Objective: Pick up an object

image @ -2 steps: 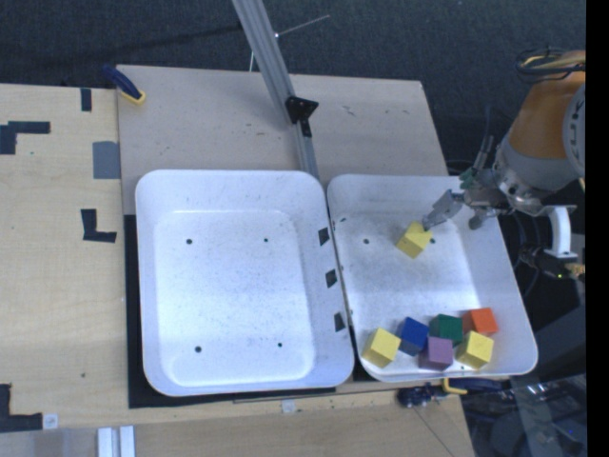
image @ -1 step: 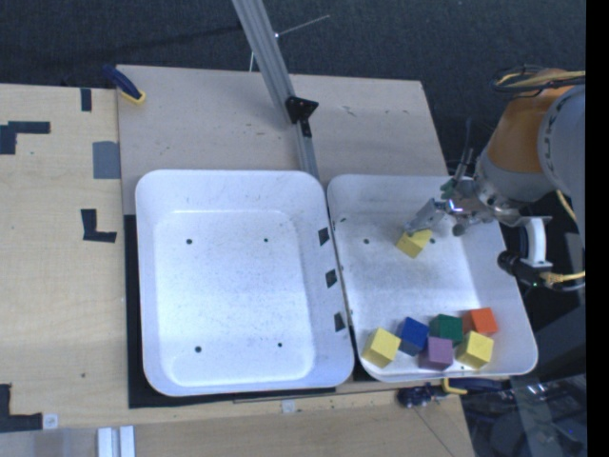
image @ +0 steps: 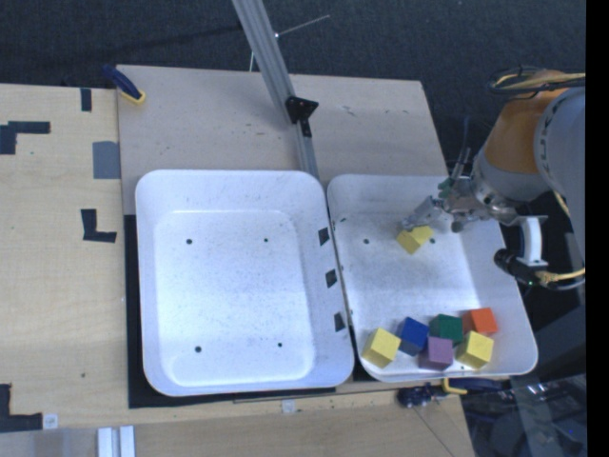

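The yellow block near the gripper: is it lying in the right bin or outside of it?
In. The yellow block lies on the right bin floor, apart from the other blocks, below the gripper.

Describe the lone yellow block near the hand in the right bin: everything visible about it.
The yellow block is a small, plain cube-like piece, matte, looking like painted wood or foam. It sits tilted, one corner toward the camera, in the upper middle of the right bin, apart from the cluster of blocks at the bin's near edge. The hand is right at its upper side; whether it grips the block can't be told.
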Controlling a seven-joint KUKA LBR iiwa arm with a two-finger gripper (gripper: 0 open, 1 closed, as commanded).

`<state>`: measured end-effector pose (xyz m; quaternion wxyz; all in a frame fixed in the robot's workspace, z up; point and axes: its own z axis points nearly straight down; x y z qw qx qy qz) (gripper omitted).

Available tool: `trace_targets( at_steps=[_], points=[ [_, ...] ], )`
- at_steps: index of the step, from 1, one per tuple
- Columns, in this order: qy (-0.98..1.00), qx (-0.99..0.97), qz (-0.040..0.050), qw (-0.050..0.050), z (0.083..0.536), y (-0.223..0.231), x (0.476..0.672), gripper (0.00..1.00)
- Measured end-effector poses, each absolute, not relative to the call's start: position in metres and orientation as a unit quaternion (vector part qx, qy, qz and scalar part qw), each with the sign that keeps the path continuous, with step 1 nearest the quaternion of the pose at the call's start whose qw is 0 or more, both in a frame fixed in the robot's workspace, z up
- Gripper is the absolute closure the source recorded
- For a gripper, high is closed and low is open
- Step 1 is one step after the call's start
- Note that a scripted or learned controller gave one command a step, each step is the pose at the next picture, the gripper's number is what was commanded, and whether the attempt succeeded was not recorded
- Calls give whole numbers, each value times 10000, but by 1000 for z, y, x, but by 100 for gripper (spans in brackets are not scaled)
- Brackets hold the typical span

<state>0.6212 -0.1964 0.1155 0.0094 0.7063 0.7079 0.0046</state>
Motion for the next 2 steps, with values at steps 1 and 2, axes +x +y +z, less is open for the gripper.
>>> trace_targets(
  at_steps=[1, 2],
  points=[
    [7079, 7061, 62, 124, 127, -197, 623, 100],
    [7077, 7065, 8, 18, 175, -192, 617, 100]
  ],
)
